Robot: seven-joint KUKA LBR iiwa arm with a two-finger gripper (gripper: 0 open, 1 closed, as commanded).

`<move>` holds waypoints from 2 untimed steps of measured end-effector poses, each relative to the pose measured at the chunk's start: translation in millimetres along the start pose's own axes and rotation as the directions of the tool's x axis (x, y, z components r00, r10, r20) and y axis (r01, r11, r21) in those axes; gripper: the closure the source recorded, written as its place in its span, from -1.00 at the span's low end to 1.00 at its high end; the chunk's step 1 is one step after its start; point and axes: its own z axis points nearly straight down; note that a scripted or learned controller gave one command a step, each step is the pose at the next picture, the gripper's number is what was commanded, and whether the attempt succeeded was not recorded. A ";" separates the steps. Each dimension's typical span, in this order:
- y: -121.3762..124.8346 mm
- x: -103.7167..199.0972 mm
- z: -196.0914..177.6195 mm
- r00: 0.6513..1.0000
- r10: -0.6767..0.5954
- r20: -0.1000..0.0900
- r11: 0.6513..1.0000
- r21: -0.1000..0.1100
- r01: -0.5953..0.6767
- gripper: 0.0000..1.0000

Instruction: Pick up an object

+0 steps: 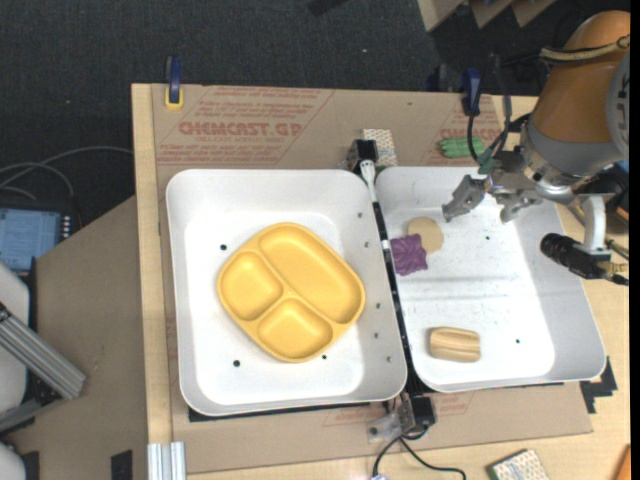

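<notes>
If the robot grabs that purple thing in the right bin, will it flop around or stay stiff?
The purple thing looks crumpled and uneven, so it is probably soft and would likely sag or squish in the gripper. It seems small and light, so a push might just slide it along the right bin. It rests against a round tan piece, which may get nudged too.

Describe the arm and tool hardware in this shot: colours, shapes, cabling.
The grey KUKA arm has a rounded body with an orange band across its upper part. Below it sits a grey metal two-finger tool with slim angled fingers. Dark cables run near the wrist, and a black cylindrical part sticks out beside it.
</notes>
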 end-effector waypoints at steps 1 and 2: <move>68.4 1.9 119.1 1.000 -0.004 0.002 1.000 -0.006 0.004 -1.00; -17.4 -16.9 114.5 1.000 0.005 -0.001 1.000 0.007 -0.005 -1.00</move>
